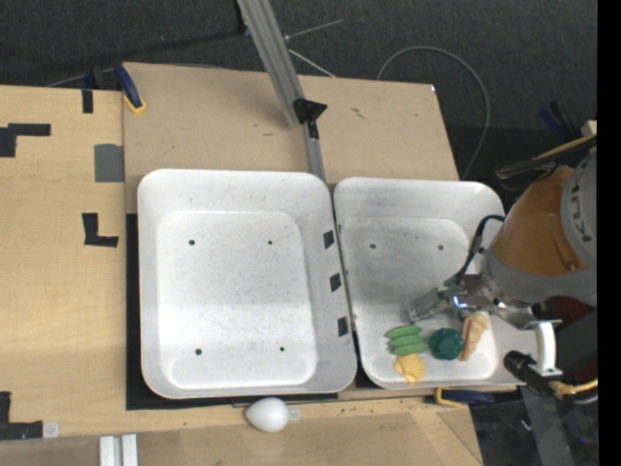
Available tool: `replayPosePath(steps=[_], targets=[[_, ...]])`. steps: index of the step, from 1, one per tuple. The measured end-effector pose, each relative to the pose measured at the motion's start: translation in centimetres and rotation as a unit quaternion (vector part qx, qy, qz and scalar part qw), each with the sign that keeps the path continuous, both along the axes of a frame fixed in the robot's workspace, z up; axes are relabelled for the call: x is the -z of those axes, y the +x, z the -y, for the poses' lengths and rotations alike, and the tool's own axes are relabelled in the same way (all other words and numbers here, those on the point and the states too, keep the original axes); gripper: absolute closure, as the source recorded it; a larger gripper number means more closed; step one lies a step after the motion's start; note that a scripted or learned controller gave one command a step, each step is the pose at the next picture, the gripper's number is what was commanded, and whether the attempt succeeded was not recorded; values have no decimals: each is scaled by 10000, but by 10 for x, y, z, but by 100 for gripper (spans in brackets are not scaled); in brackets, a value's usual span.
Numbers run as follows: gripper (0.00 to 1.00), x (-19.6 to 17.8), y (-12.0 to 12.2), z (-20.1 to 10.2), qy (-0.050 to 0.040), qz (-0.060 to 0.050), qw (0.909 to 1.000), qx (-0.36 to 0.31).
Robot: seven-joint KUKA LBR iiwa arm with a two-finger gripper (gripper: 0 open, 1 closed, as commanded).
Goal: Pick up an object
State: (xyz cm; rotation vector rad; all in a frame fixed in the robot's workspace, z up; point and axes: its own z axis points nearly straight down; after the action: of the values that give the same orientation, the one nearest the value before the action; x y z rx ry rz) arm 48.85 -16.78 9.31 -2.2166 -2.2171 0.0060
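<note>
My gripper (427,309) hangs low in the right bin (388,202), and I cannot tell its state. The 4 objects lie in the near right corner of this bin, just beside my tool, toward the front edge. The green pod (406,338) is nearest, a soft ribbed shape, its long axis across the bin. Next to it are a teal lump (445,344), rough and round, a yellow piece (410,366) and a tan stick (474,335) standing nearly along the wall
</note>
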Motion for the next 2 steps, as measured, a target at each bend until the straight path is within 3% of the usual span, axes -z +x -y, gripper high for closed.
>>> replayPosePath(steps=[1, 2], targets=[[100, -13, 1, 0, 1, 16, 10000, -7], [100, -72, -1, 6, -18, 56, 10000, -3]])
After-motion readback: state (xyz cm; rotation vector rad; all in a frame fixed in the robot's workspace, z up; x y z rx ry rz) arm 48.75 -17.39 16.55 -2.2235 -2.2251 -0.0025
